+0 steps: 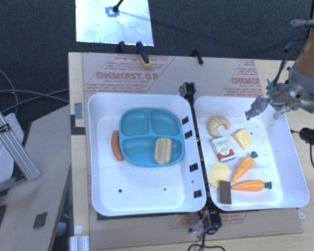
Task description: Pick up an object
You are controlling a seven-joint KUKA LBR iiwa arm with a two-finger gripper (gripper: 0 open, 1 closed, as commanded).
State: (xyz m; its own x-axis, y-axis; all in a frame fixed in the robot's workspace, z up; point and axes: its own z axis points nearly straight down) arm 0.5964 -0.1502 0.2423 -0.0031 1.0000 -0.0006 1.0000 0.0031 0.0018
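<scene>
The arm comes in from the right and is cut off by the frame edge, so little more than its wrist and the gripper can be seen; the fingers are small and blurred against the white rim, and whether they are open or closed cannot be told, though nothing is visibly held between them. Two white bins sit side by side on the tabletop. The left bin holds three things: one blue divided plate, one bread roll lying in the plate's lower right compartment, and one sausage just beside the plate's left edge. The right bin holds seven: one croissant, one cheese wedge, one small red-and-white carton, two carrots, one pale yellow round piece, and one dark brown bar partly overlapping that piece. The gripper hangs over the right bin's upper right corner, with the cheese wedge and croissant nearest, below and to its left; the carrots lie farther down.
</scene>
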